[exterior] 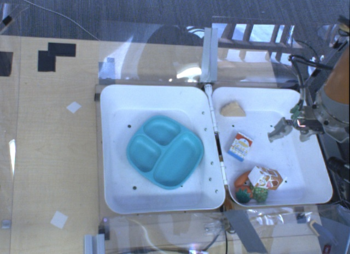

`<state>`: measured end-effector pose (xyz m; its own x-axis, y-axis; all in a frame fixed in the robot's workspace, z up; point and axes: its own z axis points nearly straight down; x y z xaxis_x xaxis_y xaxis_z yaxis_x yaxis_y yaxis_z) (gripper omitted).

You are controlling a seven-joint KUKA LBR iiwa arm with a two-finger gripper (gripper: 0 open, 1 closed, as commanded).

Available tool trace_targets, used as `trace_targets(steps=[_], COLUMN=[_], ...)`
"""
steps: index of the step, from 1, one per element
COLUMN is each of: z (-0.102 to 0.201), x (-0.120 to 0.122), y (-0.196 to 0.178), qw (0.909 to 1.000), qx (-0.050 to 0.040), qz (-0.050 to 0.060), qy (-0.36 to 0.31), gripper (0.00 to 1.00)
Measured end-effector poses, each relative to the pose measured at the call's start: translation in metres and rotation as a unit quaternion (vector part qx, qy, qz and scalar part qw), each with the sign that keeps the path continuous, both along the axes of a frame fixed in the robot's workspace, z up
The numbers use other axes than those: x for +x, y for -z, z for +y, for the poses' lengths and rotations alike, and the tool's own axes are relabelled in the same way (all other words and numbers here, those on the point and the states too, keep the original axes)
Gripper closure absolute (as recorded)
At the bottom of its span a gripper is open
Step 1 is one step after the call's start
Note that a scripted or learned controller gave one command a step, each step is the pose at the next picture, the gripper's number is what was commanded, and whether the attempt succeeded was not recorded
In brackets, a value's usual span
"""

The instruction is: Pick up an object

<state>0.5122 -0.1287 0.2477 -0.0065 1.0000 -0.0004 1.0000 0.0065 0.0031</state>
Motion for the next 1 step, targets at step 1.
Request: trace_targets(steps=[1], z=[0.0391], x=[-0.0236], y=[0.1402], qw=[1.0000], qx=[0.0004], qz=[0.001], qy=[-0.009], gripper=[0.00])
